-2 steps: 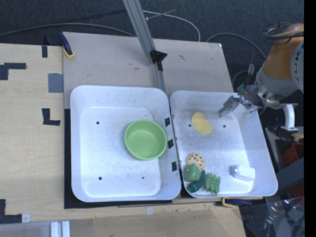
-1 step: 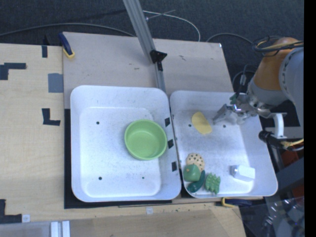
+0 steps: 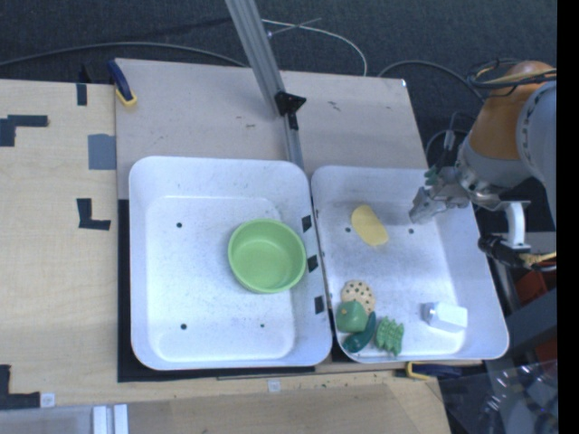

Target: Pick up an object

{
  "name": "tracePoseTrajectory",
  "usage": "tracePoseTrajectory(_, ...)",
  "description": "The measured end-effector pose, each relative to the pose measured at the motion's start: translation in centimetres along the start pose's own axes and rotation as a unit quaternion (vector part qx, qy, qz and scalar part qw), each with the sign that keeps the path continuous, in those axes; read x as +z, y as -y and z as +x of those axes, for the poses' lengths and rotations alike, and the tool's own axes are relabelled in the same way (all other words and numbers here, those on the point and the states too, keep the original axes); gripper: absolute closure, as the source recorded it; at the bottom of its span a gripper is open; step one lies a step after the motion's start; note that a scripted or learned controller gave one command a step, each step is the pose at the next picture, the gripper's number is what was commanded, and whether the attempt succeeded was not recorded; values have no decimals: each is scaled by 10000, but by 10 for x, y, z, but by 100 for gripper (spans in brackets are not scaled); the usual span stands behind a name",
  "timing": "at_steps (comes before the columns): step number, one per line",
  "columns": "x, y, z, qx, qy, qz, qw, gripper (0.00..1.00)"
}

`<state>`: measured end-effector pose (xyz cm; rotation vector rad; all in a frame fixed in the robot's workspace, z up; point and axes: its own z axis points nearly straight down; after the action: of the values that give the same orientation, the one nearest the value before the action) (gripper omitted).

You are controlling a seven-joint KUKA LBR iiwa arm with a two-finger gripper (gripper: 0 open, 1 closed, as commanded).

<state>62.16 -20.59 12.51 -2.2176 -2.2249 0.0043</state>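
In the left bin (image 3: 154, 242) sits a green bowl (image 3: 266, 256). It looks like light, stiff plastic with a thin rim, and the rim seems the best place to pinch it. The smooth sides would likely slip.

The right bin (image 3: 470, 269) holds the smaller things. A yellow piece (image 3: 369, 225), round and smooth, lies near the top. It looks light and maybe a bit soft, so a squeeze across its short side should work. Lower down, close together at the front edge, are a spotted cookie-like thing (image 3: 358, 292), a green toy (image 3: 353, 316) and a leafy green toy (image 3: 390, 334). They touch or nearly touch, so grabbing just one could be hard. A small white block (image 3: 443, 315) lies alone at the right and looks stiff and easy to take by its flat sides.

The gripper (image 3: 423, 208) hangs over the right bin, just to the right of the yellow piece. Nothing is between its tips. I cannot tell how wide it is.
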Motion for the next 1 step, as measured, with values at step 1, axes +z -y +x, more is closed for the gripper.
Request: tracePoseTrajectory(1,-60,6,2,11,-1,-31,10000,100)
